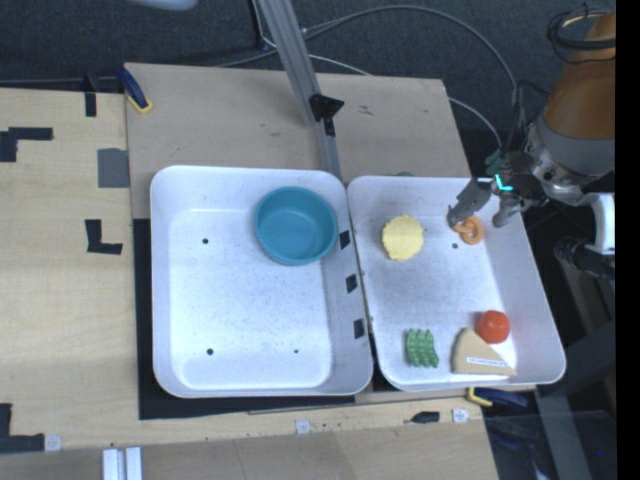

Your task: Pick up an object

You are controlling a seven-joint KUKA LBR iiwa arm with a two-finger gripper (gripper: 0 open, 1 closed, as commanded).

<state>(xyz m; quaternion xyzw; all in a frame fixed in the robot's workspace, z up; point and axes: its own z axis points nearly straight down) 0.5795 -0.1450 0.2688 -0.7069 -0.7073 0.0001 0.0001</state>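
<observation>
Camera view: the gripper (487,208) hovers with fingers spread over a small orange object (468,231) in the right bin (520,288).
Nothing is grasped; the object lies at the bin's far right.

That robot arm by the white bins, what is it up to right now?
The gripper is lowered at the upper right of the right bin, just above a small orange ring-shaped piece; nothing shows clearly between its fingers. A yellow round piece, a green piece, a red ball and a tan wedge lie in the same bin. The left bin holds a blue bowl.
</observation>
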